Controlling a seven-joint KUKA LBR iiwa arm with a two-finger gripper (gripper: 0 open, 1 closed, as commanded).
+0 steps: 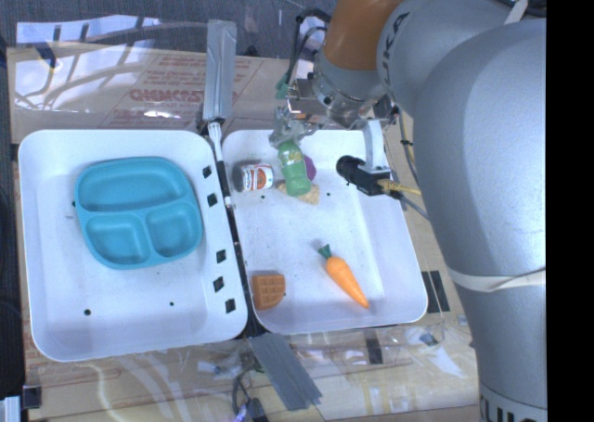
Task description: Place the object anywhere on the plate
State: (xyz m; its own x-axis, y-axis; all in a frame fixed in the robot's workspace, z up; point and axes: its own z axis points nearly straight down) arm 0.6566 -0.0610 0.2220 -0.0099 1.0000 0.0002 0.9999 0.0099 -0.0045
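Under both white bins (56,318), cardboard (139,91) w/ red print, unreadable; can (257,177) label illegible. Gripper (290,133) over green bottle (295,170) in rt bin; finger state can't be told.

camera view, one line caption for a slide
Gripper over a green bottle in the right bin, near a carrot and waffle; blue plate in left bin.
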